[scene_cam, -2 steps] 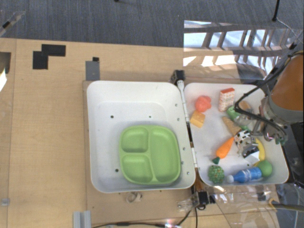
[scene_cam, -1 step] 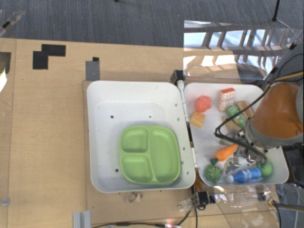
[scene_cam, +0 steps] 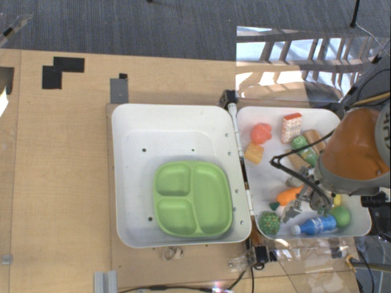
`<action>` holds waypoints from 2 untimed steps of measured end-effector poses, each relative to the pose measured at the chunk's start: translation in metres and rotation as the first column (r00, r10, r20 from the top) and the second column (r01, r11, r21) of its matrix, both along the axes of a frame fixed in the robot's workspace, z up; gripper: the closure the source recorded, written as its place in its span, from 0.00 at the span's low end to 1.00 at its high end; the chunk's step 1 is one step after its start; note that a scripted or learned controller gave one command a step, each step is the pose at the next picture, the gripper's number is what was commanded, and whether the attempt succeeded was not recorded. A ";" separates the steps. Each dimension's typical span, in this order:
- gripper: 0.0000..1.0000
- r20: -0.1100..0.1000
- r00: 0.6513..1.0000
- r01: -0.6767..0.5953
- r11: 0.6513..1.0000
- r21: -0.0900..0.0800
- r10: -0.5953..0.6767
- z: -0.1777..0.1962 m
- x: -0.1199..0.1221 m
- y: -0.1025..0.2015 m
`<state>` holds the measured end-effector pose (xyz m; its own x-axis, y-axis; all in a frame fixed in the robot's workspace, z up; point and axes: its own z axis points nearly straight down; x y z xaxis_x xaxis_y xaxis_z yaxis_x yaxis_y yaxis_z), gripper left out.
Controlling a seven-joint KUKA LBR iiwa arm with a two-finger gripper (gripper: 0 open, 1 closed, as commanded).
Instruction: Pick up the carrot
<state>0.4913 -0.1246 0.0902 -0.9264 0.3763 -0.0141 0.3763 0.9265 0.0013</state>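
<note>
Bench (scene_cam: 61,163): two bins, one green tray (scene_cam: 193,198), one carrot (scene_cam: 288,195)

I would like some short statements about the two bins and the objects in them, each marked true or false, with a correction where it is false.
1. The green divided plate lies in the left bin. True.
2. The carrot lies on the green plate. False: it lies in the right bin, beside the gripper.
3. The blue bottle lies near the front edge of the right bin. True.
4. The red object is in the left bin. False: it is in the right bin, near the divider.
5. The arm's orange band hangs over the right bin. True.
</note>
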 end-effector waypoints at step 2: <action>1.00 0.007 0.858 0.514 0.858 0.014 -0.514 0.012 0.022 0.026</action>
<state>0.5129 -0.0983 0.1017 -0.6010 0.7991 -0.0154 0.7990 0.6011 0.0166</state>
